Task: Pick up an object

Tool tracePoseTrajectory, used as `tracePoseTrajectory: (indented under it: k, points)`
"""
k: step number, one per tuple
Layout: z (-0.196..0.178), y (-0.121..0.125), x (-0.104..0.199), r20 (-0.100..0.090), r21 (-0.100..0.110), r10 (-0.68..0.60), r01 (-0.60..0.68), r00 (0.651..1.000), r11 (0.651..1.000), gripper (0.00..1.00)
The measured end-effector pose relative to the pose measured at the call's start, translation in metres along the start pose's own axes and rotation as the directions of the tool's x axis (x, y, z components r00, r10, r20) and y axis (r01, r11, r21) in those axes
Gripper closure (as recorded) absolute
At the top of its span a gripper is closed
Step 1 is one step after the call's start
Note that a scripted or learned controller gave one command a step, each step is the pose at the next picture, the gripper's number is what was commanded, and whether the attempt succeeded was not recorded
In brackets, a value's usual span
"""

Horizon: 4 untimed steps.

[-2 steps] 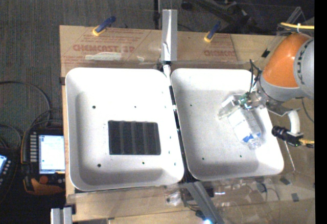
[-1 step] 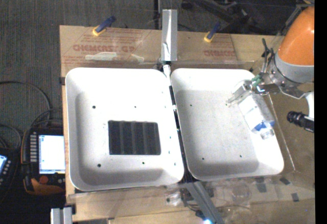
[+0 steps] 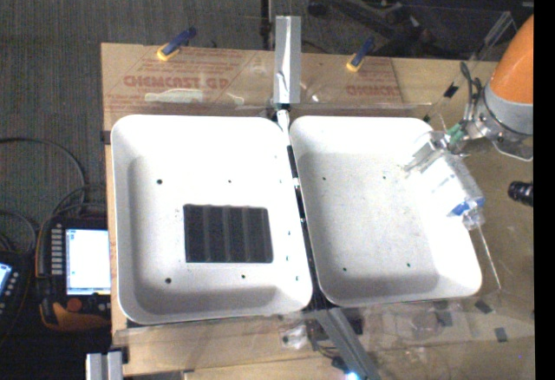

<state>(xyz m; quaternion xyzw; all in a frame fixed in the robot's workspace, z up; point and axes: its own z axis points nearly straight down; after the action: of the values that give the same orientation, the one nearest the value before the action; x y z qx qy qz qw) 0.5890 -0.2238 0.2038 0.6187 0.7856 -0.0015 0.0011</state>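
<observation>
Arm (image 3: 519, 79) cut off at right edge; gripper (image 3: 444, 148) translucent, finger state cannot tell. Dark ridged object (image 3: 228, 233) lies in left bin (image 3: 130, 196). Right bin (image 3: 451, 274) beside it; bench (image 3: 139, 75) brown, with clamps

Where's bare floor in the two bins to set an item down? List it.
Left bin: bare along the far side and in the strips between the dark ribbed block and the walls. Right bin: open floor through the middle and toward the central divider. It is tightest at its far-right edge, where the gripper hangs.
</observation>
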Motion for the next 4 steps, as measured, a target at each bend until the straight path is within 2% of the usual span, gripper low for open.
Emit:
tracePoseTrajectory:
  k: [1,2,3,4]
  points:
    - [-0.109,-0.025,0.006,-0.001,0.000,0.238,-0.238,0.971,0.971,0.00]
    - [-0.018,-0.028,0.074,-0.005,0.002,0.195,-0.195,0.981,0.981,0.00]
    - [-0.100,-0.027,0.120,-0.003,-0.002,0.034,-0.034,0.999,0.999,0.00]
    - [-0.034,-0.055,0.096,-0.004,-0.002,-0.219,0.219,0.976,0.976,0.00]
